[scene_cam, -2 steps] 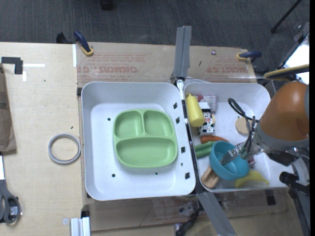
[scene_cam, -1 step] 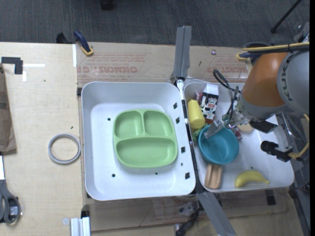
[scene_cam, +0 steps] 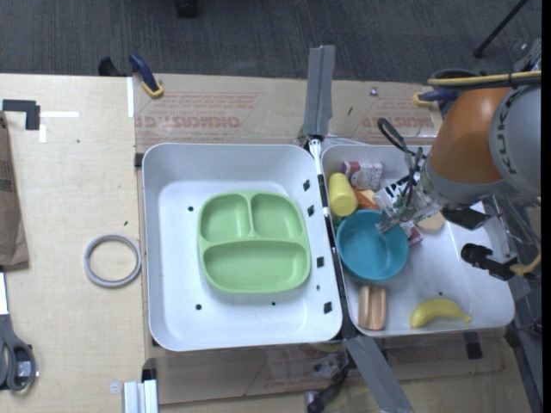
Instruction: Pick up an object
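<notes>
Scissors [scene_cam: 15, 364] cut off at left edge; small items [scene_cam: 372, 179] behind arm perhaps packets.

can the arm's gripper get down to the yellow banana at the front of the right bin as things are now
Probably yes. The yellow banana lies alone on bare floor in the right white bin, nothing on top of it. The gripper hangs above the blue bowl nearby, so a short move toward the front should do.

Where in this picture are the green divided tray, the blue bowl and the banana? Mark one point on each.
green divided tray [scene_cam: 255, 260]: camera view, on its large lower compartment.
blue bowl [scene_cam: 368, 252]: camera view, on its inside floor.
banana [scene_cam: 439, 312]: camera view, on its curved middle.
</notes>
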`<state>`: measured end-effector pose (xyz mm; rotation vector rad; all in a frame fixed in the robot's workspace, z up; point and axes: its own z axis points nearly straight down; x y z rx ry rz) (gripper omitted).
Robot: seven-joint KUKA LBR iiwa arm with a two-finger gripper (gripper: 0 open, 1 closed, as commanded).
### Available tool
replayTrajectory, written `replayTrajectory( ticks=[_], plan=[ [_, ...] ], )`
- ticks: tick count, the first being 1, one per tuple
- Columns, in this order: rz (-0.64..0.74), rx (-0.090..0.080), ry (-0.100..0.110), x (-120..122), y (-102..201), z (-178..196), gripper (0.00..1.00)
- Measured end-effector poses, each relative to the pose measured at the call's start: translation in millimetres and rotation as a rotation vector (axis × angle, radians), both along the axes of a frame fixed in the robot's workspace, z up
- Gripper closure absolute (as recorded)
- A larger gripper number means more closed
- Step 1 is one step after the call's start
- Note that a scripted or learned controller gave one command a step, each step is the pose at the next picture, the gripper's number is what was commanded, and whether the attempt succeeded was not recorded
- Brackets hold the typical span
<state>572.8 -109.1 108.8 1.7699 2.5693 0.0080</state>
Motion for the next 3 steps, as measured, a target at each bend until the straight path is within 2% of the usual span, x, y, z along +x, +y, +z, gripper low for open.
replayTrajectory(
  ticks=[1, 2, 3],
  plan=[
    [-0.18, 0.0, 0.013, 53, 52, 86, 1.0],
    [-0.084, 0.006, 0.022, 74, 46, 158, 1.0],
    [-0.063, 0.006, 0.022, 86, 46, 181, 1.0]
  ],
)
